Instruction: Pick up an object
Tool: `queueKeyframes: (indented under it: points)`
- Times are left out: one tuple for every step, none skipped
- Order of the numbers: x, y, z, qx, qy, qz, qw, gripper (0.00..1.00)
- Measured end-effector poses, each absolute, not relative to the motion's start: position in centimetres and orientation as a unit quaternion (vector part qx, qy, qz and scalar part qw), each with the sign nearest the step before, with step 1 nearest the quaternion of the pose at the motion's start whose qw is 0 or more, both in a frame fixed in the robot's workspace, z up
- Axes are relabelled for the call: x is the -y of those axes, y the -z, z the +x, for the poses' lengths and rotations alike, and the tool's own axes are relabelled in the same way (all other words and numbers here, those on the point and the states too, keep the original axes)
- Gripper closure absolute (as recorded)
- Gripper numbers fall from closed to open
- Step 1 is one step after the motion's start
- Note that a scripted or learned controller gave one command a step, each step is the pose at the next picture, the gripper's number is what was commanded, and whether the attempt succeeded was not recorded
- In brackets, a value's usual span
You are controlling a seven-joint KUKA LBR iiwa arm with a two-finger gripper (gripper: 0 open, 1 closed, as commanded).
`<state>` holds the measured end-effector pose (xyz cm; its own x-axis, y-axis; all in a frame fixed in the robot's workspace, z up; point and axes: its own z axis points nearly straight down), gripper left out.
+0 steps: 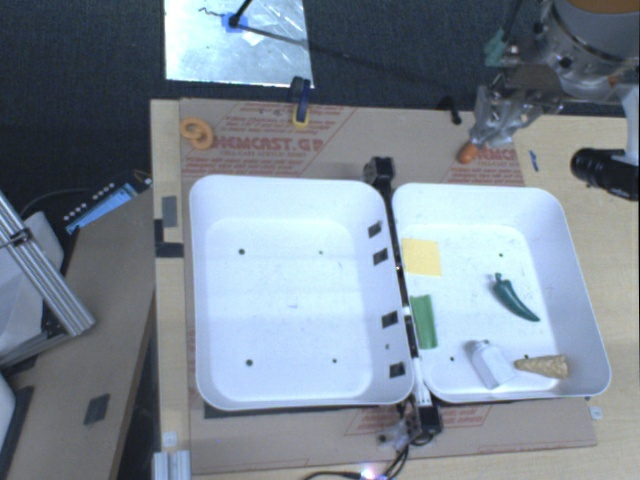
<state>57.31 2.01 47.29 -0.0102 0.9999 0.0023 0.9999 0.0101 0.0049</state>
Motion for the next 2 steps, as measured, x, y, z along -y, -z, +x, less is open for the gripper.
queueKeyframes:
  points:
    - [-6.8, -52.9, 51.2, -0.711, -0.0042, 0.703, 0.002, 1.0]
    - [-11.4, -53.6, 48.5, -0.711, -0.0021, 0.704, 0.0, 1.0]
